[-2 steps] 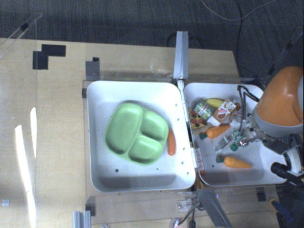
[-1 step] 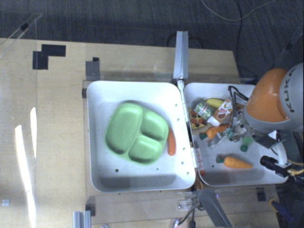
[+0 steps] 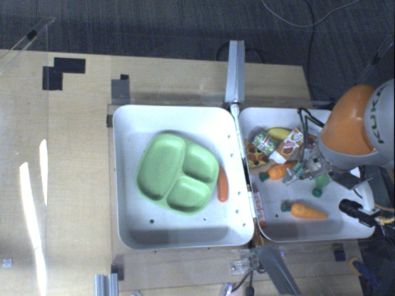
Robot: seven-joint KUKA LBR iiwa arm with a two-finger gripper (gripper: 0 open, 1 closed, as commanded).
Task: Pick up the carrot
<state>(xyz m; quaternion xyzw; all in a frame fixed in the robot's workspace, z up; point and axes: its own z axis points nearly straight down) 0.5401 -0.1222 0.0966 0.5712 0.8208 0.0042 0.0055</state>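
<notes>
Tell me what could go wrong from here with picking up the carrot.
1. Three carrots are in view: one in the left bin beside the green divided plate, and two in the right bin. The program may go for a different one than intended.
2. The gripper hangs over the small carrot, which lies against a crowded pile of toy food; it might catch a neighbour instead.
3. The lower carrot could roll away if nudged.

A pale wooden tabletop (image 3: 74, 184) fills the frame's lower left, with black tape marks (image 3: 62, 71) at upper left. Dark carpeted floor (image 3: 154, 11) spans the top (a thin cable (image 3: 308, 17) loops there, upper right).
</notes>
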